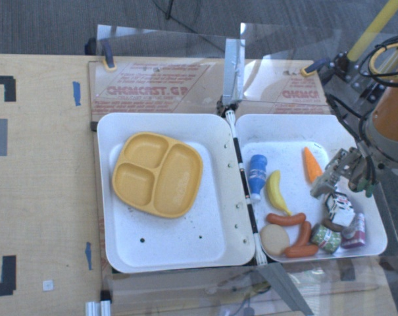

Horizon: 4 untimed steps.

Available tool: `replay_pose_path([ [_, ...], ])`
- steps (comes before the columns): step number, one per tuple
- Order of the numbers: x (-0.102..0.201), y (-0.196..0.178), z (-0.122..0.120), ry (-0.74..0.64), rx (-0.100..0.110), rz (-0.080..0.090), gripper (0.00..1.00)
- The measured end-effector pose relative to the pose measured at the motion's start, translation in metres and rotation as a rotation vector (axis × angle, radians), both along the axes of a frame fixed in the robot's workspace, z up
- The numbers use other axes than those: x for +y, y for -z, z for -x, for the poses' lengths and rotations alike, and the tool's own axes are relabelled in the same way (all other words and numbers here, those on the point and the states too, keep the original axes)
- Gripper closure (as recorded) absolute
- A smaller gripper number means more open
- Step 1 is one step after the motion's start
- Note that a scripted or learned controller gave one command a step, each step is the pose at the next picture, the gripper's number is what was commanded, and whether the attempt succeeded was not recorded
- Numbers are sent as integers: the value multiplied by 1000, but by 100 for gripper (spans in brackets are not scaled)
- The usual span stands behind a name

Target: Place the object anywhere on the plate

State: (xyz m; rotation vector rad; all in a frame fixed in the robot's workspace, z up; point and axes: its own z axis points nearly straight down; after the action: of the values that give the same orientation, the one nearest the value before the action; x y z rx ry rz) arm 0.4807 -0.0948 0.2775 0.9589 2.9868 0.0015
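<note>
Distance is what matters now: my tool [331, 182] hangs over the right bin [287, 131], while the plate [158, 174] lies well apart in the left bin [113, 236], across the ridge where the two bins meet. Any carry has to run leftward from my tool, over that ridge.

My tool sits low over the right half of its bin, and I cannot tell whether it is released or clenched; its metal parts blur against the white floor. I see nothing between them, so I do not count anything as held.

Objects lie all around it. A carrot [311, 164] is just beside the tool, up and to the left, its long axis running roughly toward and away from the camera. A banana [276, 192] lies further left, long axis much the same with a slight lean. A blue bottle [256, 175] stands or lies near the ridge, closest to the plate. Two sausages [285, 219] and a round flat piece [275, 239] crowd the front edge, and a can [326, 238] and small packets [343, 210] sit just below the tool.

I judge the carrot or the packets nearest to reach. The plate is yellow, with three compartments, all bare, tilted a little on the bin floor; any compartment will do.

Nothing is on the plate yet.
</note>
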Motion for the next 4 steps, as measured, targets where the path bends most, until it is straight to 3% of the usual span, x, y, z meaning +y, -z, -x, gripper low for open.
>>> replay_pose_path([
  [1,-16,69,0,149,3,-2,100],
  [2,10,24,-5,150,0,-1,100],
  [3,-23,-8,-54,293,-3,0,100],
  [4,-23,-8,-54,293,-2,0,0],
])
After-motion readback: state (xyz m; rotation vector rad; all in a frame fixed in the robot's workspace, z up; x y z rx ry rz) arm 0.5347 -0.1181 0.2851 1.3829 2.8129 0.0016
